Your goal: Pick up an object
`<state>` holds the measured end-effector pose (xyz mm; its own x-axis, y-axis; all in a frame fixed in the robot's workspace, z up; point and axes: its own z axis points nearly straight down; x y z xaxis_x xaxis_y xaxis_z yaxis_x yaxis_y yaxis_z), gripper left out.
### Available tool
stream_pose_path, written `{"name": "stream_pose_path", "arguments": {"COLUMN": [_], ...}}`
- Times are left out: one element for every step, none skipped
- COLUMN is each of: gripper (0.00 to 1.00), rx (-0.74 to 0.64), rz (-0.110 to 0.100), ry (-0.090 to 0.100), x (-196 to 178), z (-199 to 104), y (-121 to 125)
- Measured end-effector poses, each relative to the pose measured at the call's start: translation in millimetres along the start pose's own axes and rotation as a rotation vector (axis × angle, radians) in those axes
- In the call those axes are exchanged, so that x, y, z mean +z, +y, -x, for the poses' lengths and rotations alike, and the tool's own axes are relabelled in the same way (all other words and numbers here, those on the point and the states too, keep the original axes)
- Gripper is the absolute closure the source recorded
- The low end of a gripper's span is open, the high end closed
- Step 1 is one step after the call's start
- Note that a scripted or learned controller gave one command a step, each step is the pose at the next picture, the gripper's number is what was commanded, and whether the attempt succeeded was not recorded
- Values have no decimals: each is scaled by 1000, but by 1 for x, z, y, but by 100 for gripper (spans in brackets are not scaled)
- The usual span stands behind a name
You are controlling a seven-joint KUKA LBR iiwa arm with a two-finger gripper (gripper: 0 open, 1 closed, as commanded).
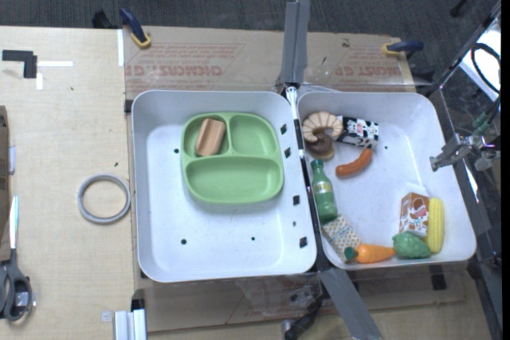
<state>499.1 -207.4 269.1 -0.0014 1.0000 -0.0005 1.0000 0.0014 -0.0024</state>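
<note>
Bins: two are seen, left bin (151, 195), right bin (398, 111).
Left bin: one green tray (235, 171) holding one bread roll (209, 137).
Right bin: one bottle (322, 191), one sausage (355, 163), one carrot (370, 253), one corn cob (435, 224).
Gripper: its state cannot be told.

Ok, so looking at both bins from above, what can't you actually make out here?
- Gripper: at the camera view's right edge over the right bin, small and lost in cables, so its finger state is unclear.
- Black-and-white carton: print too small to read.
- Carrot: its left tip tucks against the patterned packet.
- Scissors: cut off by the left edge.
- Item in green tray: tan block, too blurred to identify.
</note>
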Motion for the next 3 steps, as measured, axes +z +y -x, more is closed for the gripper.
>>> {"name": "stream_pose_path", "arguments": {"gripper": [0,0,0], "rx": [129,-39,264], "rz": [-1,1,-1], "ry": [0,-1,0], "x": [78,-42,75], "z": [-29,9,-8], "y": [62,64,40]}}
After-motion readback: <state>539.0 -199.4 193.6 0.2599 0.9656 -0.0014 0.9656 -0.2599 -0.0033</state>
